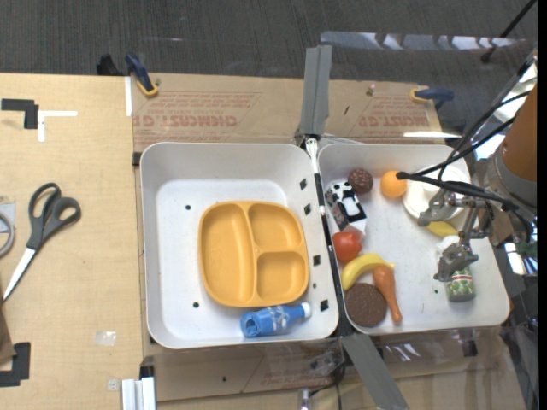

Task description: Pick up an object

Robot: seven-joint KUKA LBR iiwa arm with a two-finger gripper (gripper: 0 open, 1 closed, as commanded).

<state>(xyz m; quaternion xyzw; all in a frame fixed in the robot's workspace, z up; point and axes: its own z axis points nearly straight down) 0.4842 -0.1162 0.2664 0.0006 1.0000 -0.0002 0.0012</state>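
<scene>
Your jaws [456,261] hang low in the right bin [419,321], near its right wall, directly over a small green obj [461,289] that sits just below them toward the front rim. Can't tell if they're open or closed. Obj looks stubby, no clear long axis. Arm comes in from the right, wrist pointing down w/ cables trailing.

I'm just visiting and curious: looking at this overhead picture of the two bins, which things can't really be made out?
- Gripper, camera view: its metal parts and cables blur together, so open or shut is unclear.
- Green item under it: too small to identify; contact unclear.
- White object in the right bin: crossed by cables.
- Arm: cut off by the right edge.
- Black-and-white toy: too small to identify.
</scene>
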